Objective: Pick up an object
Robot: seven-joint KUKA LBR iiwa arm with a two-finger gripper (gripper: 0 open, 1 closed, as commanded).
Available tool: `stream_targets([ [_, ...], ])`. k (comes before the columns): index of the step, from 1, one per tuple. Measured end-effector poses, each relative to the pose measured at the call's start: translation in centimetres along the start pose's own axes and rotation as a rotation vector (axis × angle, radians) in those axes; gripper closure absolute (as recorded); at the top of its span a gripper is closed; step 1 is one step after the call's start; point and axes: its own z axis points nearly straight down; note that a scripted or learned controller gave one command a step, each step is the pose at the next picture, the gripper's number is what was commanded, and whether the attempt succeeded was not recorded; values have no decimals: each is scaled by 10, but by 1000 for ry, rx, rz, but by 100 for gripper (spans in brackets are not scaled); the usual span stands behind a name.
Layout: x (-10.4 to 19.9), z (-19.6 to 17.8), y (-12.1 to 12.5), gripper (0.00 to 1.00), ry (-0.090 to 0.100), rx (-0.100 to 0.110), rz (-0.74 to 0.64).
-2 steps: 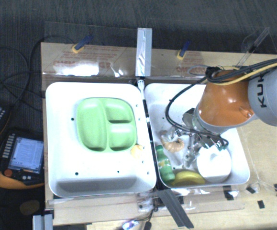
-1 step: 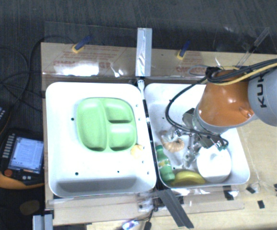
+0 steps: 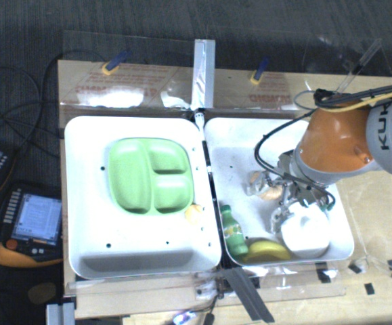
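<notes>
One green tray (image 3: 149, 175) in left bin (image 3: 87, 249)

bench (image 3: 365, 249): centre of frame | 2 white bins side by side on it: left bin (image 3: 80, 181), right bin (image 3: 240, 137)

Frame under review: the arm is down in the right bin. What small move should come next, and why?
Probably a short further descent. The gripper hangs in the right bin beside the white cup, with a small tan object near it. Nothing visibly sits in its grasp, and the banana and green bottle lie apart, by the near wall.
</notes>
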Motion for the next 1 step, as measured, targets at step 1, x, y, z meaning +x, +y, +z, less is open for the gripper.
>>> stream_targets([
  [1,-36,3,-88,0,2,11,254],
])
